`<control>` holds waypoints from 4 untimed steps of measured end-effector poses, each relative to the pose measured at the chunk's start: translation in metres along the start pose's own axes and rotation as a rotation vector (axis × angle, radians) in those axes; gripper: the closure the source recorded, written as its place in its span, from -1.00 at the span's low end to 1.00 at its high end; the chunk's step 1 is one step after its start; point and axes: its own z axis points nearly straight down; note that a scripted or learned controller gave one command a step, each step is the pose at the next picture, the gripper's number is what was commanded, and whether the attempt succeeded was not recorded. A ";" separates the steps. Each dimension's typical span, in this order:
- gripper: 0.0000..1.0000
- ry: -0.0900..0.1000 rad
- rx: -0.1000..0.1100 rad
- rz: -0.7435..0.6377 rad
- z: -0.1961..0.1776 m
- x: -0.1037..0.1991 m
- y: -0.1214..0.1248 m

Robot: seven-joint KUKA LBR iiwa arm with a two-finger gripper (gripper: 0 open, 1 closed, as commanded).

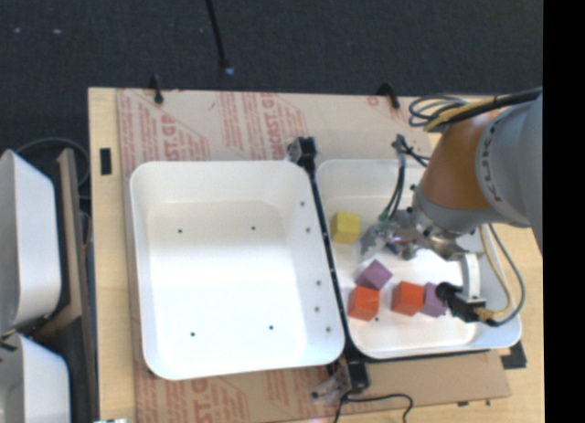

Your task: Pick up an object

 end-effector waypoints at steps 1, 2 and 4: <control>-1.00 0.000 0.000 0.000 -0.001 0.021 -0.031; -1.00 0.000 0.000 0.002 0.000 0.019 -0.062; 1.00 0.001 -0.009 -0.006 -0.104 0.086 -0.014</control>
